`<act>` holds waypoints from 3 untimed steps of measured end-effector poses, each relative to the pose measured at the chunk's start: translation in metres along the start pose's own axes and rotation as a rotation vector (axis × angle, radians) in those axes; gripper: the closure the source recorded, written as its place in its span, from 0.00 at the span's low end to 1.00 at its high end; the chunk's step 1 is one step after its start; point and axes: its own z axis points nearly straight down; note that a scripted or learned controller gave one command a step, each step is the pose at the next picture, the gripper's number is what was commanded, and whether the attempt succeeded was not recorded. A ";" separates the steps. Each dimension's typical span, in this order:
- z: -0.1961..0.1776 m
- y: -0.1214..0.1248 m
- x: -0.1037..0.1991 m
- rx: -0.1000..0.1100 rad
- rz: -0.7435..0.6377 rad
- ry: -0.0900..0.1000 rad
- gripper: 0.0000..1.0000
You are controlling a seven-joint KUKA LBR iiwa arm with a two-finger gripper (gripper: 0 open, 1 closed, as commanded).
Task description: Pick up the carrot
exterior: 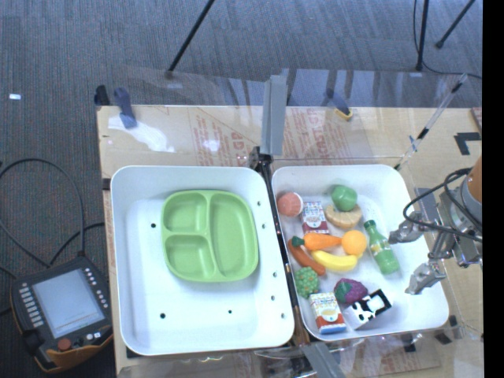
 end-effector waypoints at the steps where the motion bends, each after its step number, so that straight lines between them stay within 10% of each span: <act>1: 0.085 0.049 -0.036 -0.003 -0.063 0.006 0.00; 2: 0.144 0.041 -0.094 0.004 -0.048 -0.013 0.00; 3: 0.134 0.044 -0.096 0.004 -0.054 -0.016 1.00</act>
